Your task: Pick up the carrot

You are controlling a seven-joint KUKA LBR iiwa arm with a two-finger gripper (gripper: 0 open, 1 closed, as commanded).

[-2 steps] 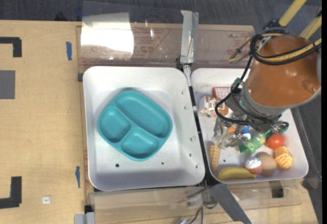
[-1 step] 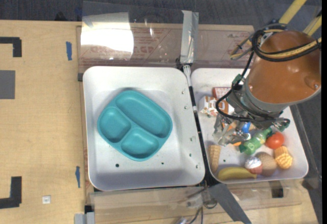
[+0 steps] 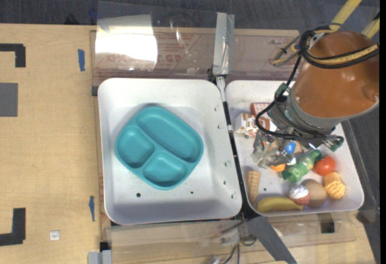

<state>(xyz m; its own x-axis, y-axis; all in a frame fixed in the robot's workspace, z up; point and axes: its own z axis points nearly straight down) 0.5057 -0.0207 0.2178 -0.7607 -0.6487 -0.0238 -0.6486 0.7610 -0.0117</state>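
Approach step: gripper point(image 3: 269, 149) low over right bin point(image 3: 356, 199), above the toy pile.
Carrot point(image 3: 278, 166) just beneath; finger state cannot be told. Next: close squarely on carrot, avoiding green bottle point(image 3: 300, 167).

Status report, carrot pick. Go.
Gripper low in right bin, among toys. Carrot just below it, grip unconfirmed. Green bottle, tomato crowd alongside.

Carrot point(image 3: 278, 166) mostly hidden under pincer point(image 3: 269, 149), perhaps touching
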